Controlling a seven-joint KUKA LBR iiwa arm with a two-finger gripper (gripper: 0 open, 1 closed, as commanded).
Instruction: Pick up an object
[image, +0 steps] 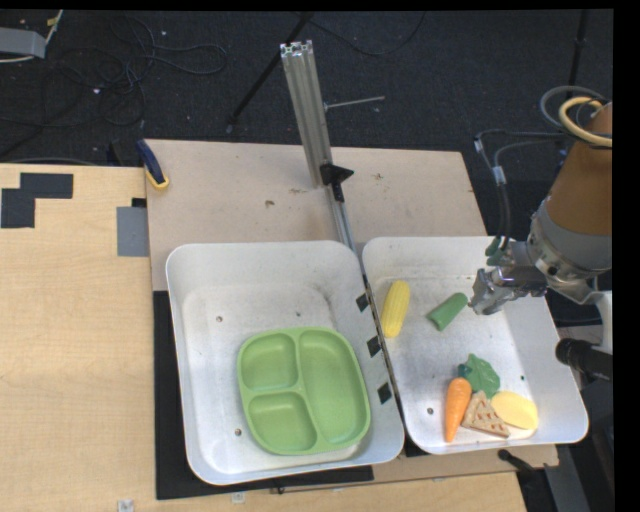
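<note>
In the right bin (420, 262) lie a yellow corn cob (395, 307), a green block (447, 311), an orange carrot (456, 406) with a green leafy piece (482, 374) beside it, a tan wedge (486, 417) and a yellow piece (514, 410). My gripper (490, 291) hangs over the right bin's right side, just right of the green block. Nothing shows between its fingers.
The left bin (200, 290) holds a green divided plate (300, 390). A metal post (312, 115) rises behind the bins, at the seam between them. The arm's grey and orange body (585, 200) stands at the right edge.
</note>
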